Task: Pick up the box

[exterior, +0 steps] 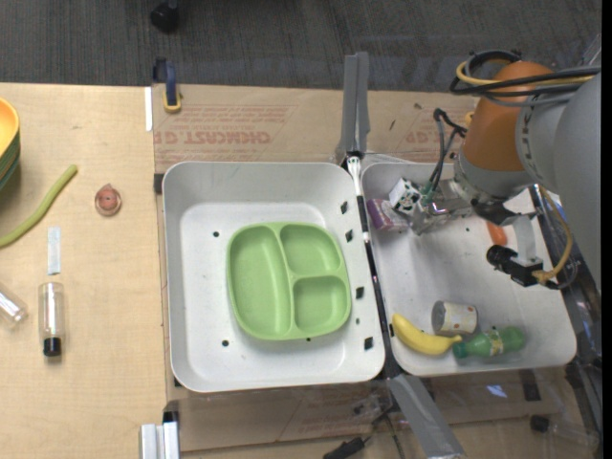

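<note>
Bins come to two, white and shallow, side by side on the bench: the left bin (177, 256) and the right bin (449, 266). The left one holds a single green plate (287, 280) with three compartments, lying flat near its middle.

The right bin holds four loose things. One yellow banana (421, 338) lies at 7 o'clock in the bin. One short grey cylinder (454, 316) lies on its side just beside the banana, at the banana's 2 o'clock. One green bottle-like object (490, 342) lies at 6 o'clock in the bin, touching or almost touching the banana's tip. One small purple box (378, 216) sits at 10 o'clock, against the bin's left wall.

The arm (507, 132) reaches in from 2 o'clock, and the gripper (409, 202) hangs low over the bin's 11 o'clock corner. The box lies just beside the gripper, at its 8 o'clock, and is not seen within its grasp. Whether the gripper is released or clenched cannot be told; its tip is too small and cluttered.
</note>
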You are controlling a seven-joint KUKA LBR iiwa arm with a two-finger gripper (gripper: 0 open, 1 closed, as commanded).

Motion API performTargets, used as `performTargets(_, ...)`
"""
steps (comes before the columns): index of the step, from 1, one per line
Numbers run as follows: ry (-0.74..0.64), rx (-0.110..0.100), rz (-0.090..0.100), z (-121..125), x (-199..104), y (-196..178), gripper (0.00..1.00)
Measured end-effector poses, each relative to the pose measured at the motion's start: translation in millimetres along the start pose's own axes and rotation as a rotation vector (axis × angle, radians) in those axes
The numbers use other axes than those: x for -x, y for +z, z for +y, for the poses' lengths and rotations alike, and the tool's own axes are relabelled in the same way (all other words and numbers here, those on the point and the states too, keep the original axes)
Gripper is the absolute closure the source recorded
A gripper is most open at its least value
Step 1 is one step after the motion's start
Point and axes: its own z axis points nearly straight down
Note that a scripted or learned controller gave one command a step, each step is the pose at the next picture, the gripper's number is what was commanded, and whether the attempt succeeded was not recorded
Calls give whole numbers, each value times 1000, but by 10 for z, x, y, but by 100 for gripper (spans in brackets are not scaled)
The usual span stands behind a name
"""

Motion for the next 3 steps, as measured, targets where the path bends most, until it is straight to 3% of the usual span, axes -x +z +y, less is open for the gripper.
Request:
performTargets(1,-48,2,3,-579,227,-457,100)
performTargets(2,55,0,5,-1198,126,-89,100)
performTargets(3,55,0,5,-1199,128,-89,0)
